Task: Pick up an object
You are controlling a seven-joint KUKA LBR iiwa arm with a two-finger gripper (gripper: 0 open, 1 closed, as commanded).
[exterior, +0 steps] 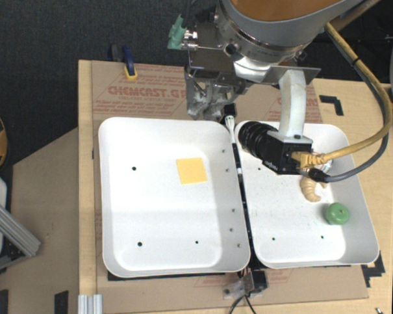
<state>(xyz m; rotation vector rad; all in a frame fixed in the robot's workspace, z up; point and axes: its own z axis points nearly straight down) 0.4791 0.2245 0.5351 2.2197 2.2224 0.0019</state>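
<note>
From where I stand, the single fixed camera hangs above the bench (82,246), tilted down toward twelve o'clock and close in. The left bin (110,201) and right bin (355,238) lie side by side, and the arm (281,13) enters around one o'clock.

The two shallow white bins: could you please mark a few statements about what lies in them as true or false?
1. A flat yellow square piece lies in the left white bin. True.
2. A small round green object lies in the left bin. False: it lies in the right white bin.
3. A tan curved object lies close to the green object, in the same bin. True.
4. The yellow square leans against the bin's wall. False: it lies flat near the middle of the floor.
5. The claw hangs over the yellow square. False: it is beyond the bins' far edge.
</note>
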